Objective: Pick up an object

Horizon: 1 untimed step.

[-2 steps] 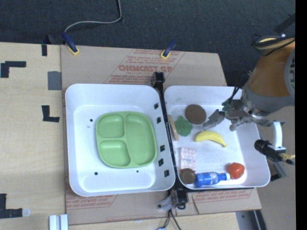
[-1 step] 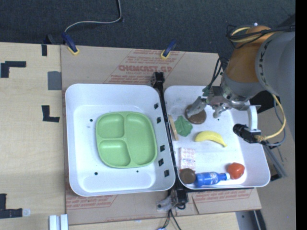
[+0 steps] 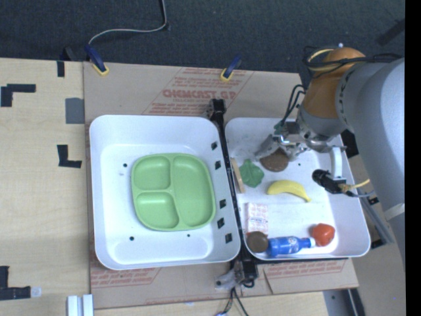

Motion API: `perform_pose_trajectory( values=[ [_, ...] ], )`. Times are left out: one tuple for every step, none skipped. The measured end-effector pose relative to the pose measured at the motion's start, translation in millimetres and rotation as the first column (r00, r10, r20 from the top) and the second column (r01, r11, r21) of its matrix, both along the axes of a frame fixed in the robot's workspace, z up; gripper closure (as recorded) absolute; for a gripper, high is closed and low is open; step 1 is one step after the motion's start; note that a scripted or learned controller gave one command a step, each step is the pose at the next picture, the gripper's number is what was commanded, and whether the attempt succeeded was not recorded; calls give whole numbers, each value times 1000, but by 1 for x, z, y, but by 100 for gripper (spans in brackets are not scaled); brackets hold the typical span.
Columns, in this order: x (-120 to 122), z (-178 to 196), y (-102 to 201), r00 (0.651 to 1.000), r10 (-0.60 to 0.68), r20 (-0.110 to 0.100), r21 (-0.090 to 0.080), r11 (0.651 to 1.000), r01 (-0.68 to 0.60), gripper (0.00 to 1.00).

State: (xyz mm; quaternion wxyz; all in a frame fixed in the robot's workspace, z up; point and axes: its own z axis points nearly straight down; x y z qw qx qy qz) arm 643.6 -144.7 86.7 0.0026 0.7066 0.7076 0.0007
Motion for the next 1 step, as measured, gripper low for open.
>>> perform_pose_trajectory(
  values=[
    [0, 10, 0, 1000, 1, -1, -1, 1000, -1, 100]
  ],
)
